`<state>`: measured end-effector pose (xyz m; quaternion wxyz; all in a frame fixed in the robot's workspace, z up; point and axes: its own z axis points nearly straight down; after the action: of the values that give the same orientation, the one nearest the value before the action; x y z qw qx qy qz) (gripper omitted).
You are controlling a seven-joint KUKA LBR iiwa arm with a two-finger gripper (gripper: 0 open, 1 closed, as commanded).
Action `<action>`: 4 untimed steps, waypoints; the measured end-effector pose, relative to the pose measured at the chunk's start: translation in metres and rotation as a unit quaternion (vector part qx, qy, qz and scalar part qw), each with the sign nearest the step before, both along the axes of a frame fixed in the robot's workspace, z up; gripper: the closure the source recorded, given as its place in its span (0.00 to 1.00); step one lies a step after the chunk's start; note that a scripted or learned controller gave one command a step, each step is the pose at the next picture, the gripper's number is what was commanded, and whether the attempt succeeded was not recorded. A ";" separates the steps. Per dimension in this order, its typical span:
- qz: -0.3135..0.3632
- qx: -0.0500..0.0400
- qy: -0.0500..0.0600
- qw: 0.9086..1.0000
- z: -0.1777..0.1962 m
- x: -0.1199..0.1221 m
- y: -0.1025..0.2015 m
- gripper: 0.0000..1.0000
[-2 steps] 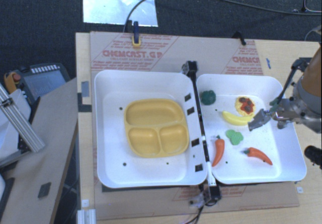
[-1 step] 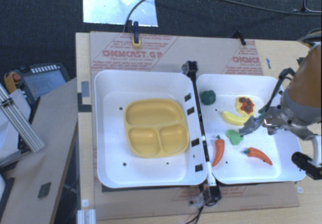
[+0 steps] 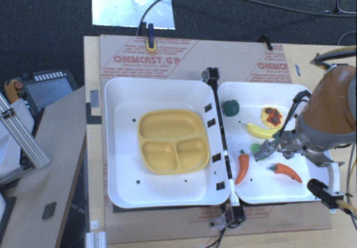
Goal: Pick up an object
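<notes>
Two-finger gripper (image 3: 264, 151) low in the right white bin (image 3: 295, 195), grip state unclear.
Orange toy carrot (image 3: 242, 168) just left; yellow plastic banana (image 3: 260, 130) beyond, open floor nearer.

A: What covers the surface (image 3: 92, 74)?

B: A cardboard sheet (image 3: 184, 54) with red lettering lies flat across most of it, leaving bare wood along the left edge.

A: And on the sheet?

B: Two shallow white bins side by side, touching along a black-clipped seam. The left bin (image 3: 122, 141) sits toward the surface's left, the right bin (image 3: 251, 93) toward its right edge. A yellow clamp (image 3: 151, 45) grips the far edge.
</notes>
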<state>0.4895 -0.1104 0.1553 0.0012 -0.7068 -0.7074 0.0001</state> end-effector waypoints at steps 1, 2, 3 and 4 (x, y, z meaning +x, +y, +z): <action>0.000 0.000 0.000 1.000 -0.042 0.003 0.003 0.00; 0.000 -0.001 -0.002 1.000 -0.030 0.004 0.002 1.00; 0.002 -0.001 -0.004 1.000 0.033 0.006 0.005 1.00; 0.002 -0.002 -0.005 1.000 0.086 0.008 0.005 1.00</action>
<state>0.4974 -0.1056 0.2414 -0.0033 -0.7055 -0.7087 -0.0022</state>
